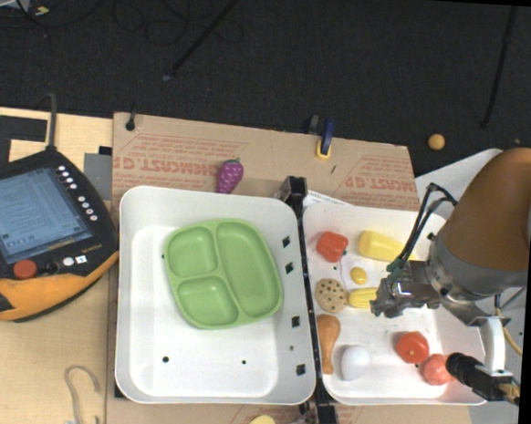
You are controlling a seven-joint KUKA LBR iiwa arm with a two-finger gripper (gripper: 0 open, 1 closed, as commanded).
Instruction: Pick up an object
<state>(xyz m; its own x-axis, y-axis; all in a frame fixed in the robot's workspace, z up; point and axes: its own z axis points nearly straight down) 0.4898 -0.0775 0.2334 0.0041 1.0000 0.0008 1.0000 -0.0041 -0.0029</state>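
Two white bins were set side by side on the table (160, 153), over a sheet of cardboard. The left bin (135, 352) was taken up by a green divided plate (222, 273) lying flat near its middle. The right bin (389, 390) was where all the small stuff was scattered: a red-orange pepper-like piece (331, 246) near the top left, a yellow block (379, 245) just beside it, a small yellow bit (358, 276) below that, a speckled cookie (330, 295), a brown pear-shaped thing (327, 334), a white egg-like ball (354, 361), and two red pieces, a red tomato-like one (410, 346) and a smaller red ball (435, 368), toward the lower right.

The end effector (393, 299) was seen low over the middle of the right bin, right next to a yellow banana-ish piece (361, 299), with the cookie just past that. Whether it was open or closed honestly couldn't be made out, too dark and cluttered there.

Outside the bins, a purple grape bunch (230, 174) was left on the cardboard, and a teach pendant (36, 225) was parked at the far left.
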